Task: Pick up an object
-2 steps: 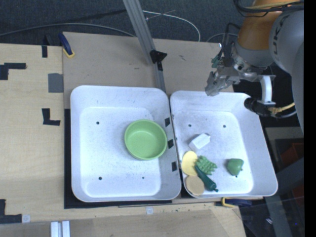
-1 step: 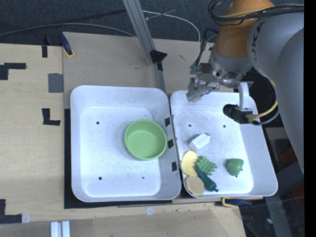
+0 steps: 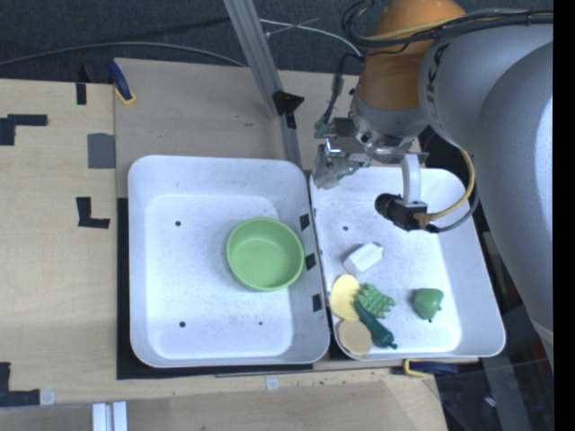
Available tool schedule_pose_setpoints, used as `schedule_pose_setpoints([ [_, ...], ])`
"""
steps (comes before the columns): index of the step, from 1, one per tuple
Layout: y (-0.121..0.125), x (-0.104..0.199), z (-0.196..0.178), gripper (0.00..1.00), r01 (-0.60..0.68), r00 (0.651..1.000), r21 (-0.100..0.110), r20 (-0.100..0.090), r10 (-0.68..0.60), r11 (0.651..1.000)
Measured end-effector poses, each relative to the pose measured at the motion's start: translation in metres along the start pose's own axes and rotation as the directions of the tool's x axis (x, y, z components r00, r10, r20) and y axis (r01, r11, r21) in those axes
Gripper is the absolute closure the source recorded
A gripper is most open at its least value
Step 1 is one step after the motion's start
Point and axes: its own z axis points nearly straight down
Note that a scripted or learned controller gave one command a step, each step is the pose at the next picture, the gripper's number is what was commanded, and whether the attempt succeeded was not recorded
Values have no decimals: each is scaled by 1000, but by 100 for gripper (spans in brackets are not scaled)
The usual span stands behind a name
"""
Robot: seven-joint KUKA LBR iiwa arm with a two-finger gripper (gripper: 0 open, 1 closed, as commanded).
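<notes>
- You see the gripper [image 3: 334, 171] hanging over the far left corner of the right bin [image 3: 467, 241], just beside the wall it shares with the left bin [image 3: 153, 241].
- You cannot tell from this angle whether it is open or closed; nothing shows between its tips.
- Your candidates all lie in the right bin, nearer the camera than the gripper and well apart from it.
- The white block [image 3: 363, 258] is the closest to the gripper, near the bin's middle.
- Past the block, at the bin's near left corner, the yellow piece [image 3: 344, 295], the dark green toy [image 3: 374, 312] and the tan disc [image 3: 354, 338] sit clustered, touching one another.
- The small green fruit [image 3: 428, 303] lies alone to the right of that cluster, toward the bin's near right corner.
- The green bowl [image 3: 264, 254] sits upright in the left bin, near the shared wall.
</notes>
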Motion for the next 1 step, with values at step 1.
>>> schedule_pose_setpoints([
  [1, -16, 44, -3, 100, 0, 1000, 1, 0, 0, 1000],
])
